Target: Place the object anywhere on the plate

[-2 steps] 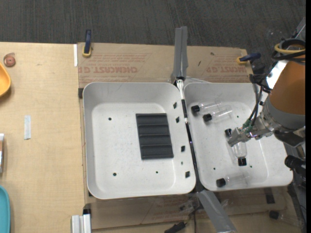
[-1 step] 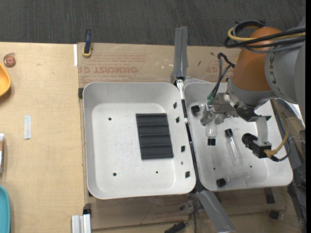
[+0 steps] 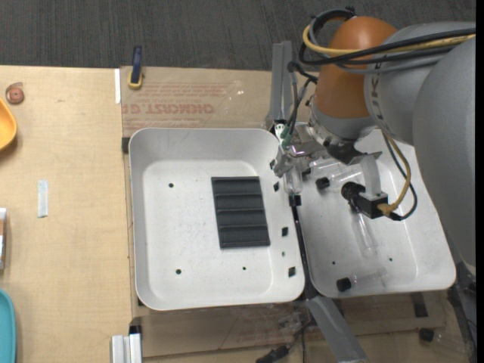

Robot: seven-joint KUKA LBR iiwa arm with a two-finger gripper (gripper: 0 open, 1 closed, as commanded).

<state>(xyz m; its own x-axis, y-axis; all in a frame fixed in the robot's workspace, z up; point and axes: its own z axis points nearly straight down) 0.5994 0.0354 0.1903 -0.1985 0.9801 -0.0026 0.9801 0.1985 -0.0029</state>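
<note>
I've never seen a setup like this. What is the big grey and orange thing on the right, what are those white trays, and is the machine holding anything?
The big grey shape with the orange band is a robot arm, reaching in from the right. The single camera is fixed above the bench and looks down at a slant. At the arm's end is its gripper, a two-finger hand, hanging near the seam where the two trays meet. From this angle I cannot tell whether it holds anything.

The trays are two shallow white bins side by side: the left bin and the right bin. In the left bin lies a dark ribbed rectangular plate, flat near the middle. A few small dark bits lie in the bins: one near the right bin's front edge, others by the left bin's right wall. The bins sit on a wooden bench.
</note>
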